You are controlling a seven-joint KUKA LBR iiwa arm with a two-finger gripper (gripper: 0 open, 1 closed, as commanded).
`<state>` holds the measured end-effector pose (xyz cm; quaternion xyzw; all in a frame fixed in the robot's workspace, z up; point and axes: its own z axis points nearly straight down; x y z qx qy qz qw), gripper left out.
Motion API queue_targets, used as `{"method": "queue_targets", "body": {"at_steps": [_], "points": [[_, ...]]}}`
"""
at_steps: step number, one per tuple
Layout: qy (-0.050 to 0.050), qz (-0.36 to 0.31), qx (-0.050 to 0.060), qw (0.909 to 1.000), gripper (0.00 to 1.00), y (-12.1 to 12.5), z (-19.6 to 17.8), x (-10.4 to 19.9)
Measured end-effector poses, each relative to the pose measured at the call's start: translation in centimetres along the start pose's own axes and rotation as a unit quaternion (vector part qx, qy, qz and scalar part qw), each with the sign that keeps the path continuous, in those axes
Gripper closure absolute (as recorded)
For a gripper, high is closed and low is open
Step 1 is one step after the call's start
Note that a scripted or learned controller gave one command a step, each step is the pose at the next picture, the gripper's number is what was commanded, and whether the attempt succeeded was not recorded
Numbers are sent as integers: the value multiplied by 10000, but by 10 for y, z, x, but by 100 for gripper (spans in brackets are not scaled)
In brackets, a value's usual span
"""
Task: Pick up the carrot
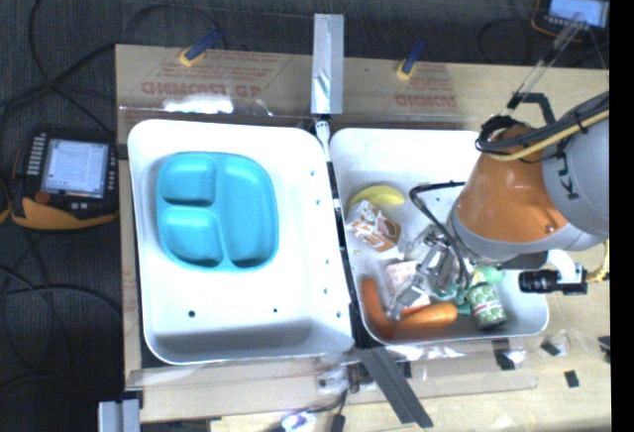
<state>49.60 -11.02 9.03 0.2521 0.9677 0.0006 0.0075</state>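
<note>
The gripper [416,289] hangs low in the right bin [436,148], whether apart or together I cannot tell. The carrot [421,318] lies just below it along the bin's near wall, close to touching. A green-topped item [485,301] sits beside it, a yellow item [378,195] above.

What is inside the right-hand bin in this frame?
The right bin holds a carrot at its near edge, a yellow item, snack packets and a green item. The arm covers its right part; the hand hangs above the carrot.
</note>
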Motion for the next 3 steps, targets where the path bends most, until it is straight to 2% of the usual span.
{"method": "queue_targets", "body": {"at_steps": [1,2,3], "points": [[70,-1413,14,9899,0,26,-42,-40],[70,-1415,-5,9899,100,28,-51,-40],[36,-1364,-14,9906,100,31,0,-91]]}}
